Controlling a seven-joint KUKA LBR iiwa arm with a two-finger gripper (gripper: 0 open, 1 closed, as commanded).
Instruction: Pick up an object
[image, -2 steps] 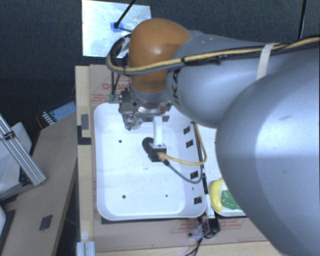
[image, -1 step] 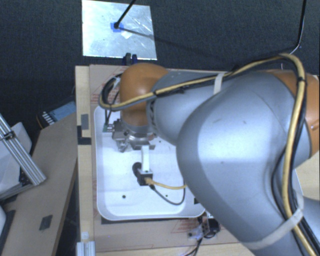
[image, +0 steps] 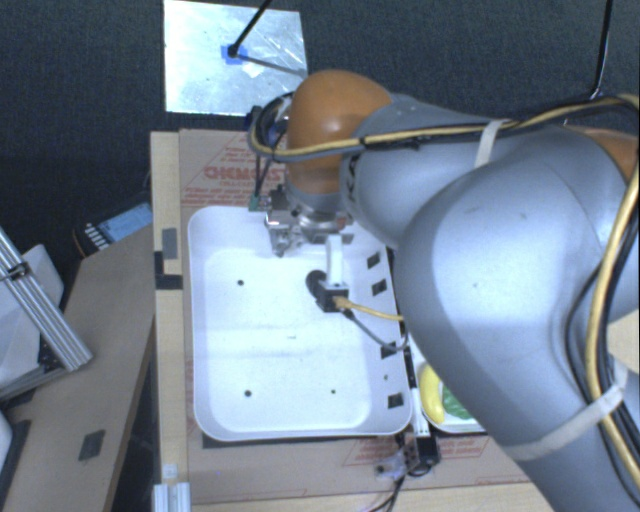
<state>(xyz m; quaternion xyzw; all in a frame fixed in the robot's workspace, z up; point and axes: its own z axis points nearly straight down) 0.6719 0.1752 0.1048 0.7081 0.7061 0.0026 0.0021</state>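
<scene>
Gripper (image: 283, 238) first: it points straight down, low over the far end of a white bin, and looks very close to the floor there. I cannot tell if it is open or shut, because it looks small and blurry from up here. Nothing can be seen held in it.

Behind the gripper comes the big grey arm (image: 500, 250). It reaches in from the right and covers a lot, since it has to stretch across to get this far.

Under the gripper sits the left bin (image: 215, 425), wide and shallow (low walls help keep things from sliding off).

Just above the gripper is the orange band (image: 335, 110), round like a ball.

Well apart from the gripper, down toward the near right, a bit of the other bin (image: 455, 427) peeks out from under the arm. A yellow and green thing (image: 440, 395) lies in it. I think that is something to pick up, so the gripper seems to be in the wrong spot for it.

Smallest are a few dark dots (image: 240, 283) on the floor near the gripper.
</scene>
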